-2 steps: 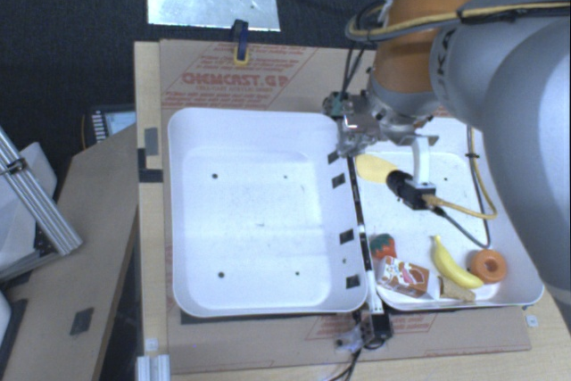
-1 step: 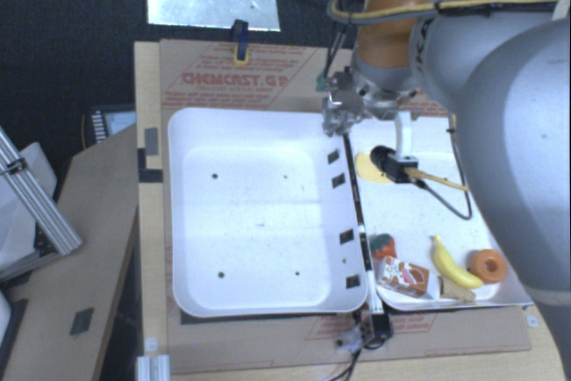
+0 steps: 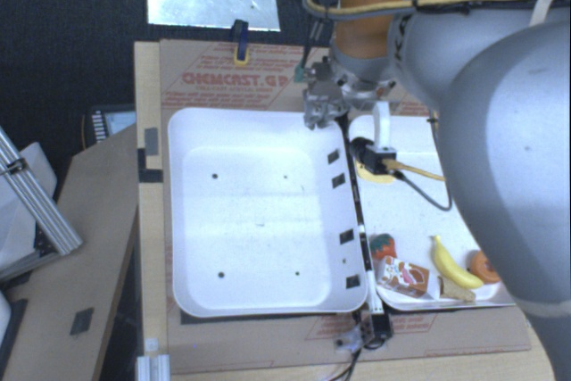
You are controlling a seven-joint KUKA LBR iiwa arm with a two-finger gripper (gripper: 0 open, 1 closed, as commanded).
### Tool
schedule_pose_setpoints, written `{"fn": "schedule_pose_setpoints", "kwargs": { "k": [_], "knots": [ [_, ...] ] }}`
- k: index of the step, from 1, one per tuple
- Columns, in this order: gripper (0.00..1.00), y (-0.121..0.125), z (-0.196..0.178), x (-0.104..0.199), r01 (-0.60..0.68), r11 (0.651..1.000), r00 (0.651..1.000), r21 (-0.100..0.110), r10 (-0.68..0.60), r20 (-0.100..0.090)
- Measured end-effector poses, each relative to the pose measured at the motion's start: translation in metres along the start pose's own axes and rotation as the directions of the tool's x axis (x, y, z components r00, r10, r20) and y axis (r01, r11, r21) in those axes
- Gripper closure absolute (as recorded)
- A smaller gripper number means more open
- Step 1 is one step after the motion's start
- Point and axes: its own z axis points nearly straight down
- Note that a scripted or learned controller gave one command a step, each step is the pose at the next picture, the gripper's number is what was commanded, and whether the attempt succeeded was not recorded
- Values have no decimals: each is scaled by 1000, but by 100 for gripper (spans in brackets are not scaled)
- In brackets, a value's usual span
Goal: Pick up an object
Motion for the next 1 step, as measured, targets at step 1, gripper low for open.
{"fn": "schedule_pose_setpoints", "kwargs": {
  "k": [1],
  "knots": [
    [100,-1,15,59,2,1000,1000,2,-2,-1]
  ]
}}
